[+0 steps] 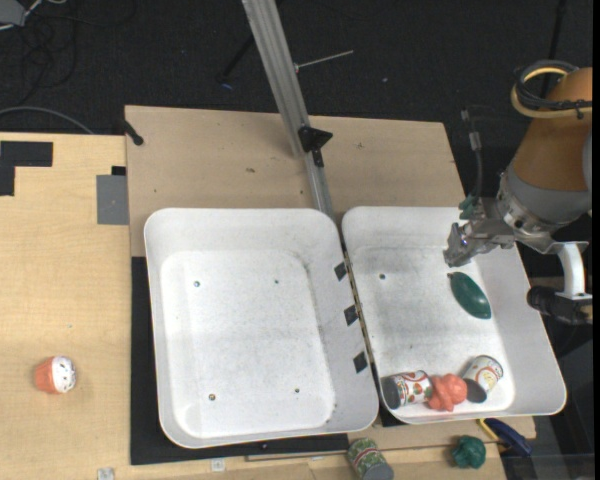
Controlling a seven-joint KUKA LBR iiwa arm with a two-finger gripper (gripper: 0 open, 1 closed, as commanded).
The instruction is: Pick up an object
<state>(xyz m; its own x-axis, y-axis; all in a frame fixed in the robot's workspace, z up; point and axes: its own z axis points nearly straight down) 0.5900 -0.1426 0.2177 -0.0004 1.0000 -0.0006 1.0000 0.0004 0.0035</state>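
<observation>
A: Green oval object lies in the right bin, just below our pincer. Pincer state?

B: We cannot tell. We'd centre over it, descend straight.

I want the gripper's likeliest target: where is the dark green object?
The dark green object lies in the right bin, near its right wall, just below the gripper.

Grey arm with broad orange band, looped yellow-and-black cable on top, small metallic fingers
</observation>
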